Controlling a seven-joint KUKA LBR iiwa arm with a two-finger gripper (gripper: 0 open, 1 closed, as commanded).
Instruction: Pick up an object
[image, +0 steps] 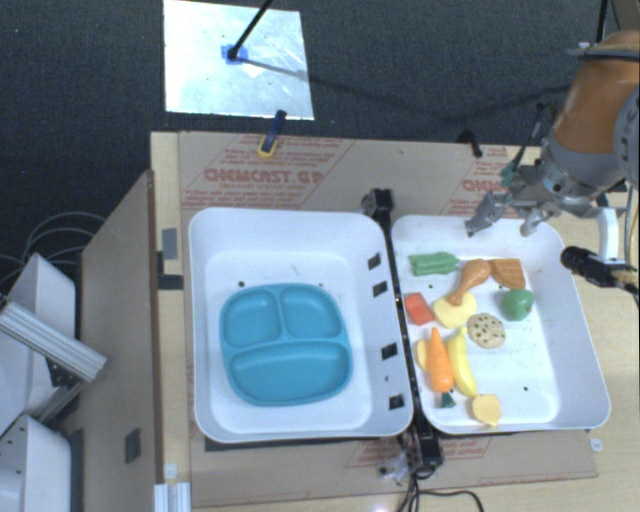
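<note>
The right bin (570, 390) holds a heap of toy food: a green pod (433, 263), a chicken drumstick (468, 278), an orange wedge (508, 271), a green pepper (517, 303), a cookie (486, 329), a red piece (418, 309), a carrot (438, 366), a banana (461, 362) and a yellow piece (486, 409). My gripper (505, 218) hangs above the bin's far edge, behind the food, with its two fingers spread apart and nothing between them.
The left bin (215, 240) carries a blue divided plate (287, 342). A black clip row (385, 290) runs along the seam between the bins. A shiny sheet (238, 60) lies on the dark floor beyond the bench.
</note>
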